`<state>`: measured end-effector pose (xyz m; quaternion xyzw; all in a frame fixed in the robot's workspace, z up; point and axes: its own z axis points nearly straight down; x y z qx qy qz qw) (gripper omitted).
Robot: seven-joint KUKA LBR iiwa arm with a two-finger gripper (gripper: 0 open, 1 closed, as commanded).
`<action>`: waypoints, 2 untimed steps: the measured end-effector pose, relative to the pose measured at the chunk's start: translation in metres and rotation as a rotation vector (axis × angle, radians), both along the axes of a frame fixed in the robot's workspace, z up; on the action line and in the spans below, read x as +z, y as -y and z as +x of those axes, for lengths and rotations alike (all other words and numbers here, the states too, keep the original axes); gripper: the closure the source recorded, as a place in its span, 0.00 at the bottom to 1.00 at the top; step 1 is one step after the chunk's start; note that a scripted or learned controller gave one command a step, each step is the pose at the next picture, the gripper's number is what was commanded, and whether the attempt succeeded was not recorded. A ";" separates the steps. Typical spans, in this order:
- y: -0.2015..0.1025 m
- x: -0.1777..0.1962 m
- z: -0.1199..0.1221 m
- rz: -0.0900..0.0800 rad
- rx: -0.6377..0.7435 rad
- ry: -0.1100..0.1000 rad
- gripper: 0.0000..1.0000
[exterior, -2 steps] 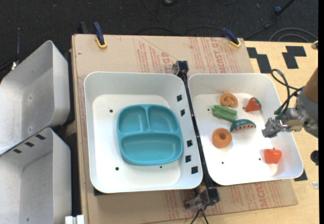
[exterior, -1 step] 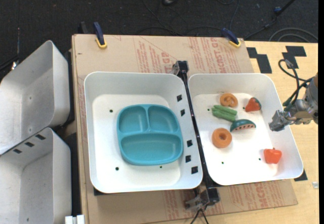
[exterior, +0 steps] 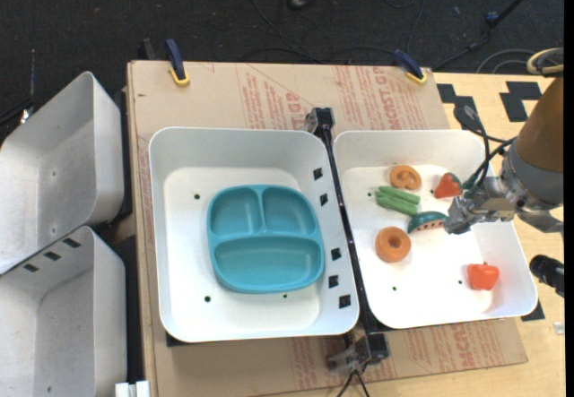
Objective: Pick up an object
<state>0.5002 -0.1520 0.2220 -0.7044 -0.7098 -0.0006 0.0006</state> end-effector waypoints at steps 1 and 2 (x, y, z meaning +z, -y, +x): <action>-0.046 -0.006 0.008 -0.001 -0.001 0.000 1.00; -0.095 -0.010 0.028 -0.001 0.001 0.001 1.00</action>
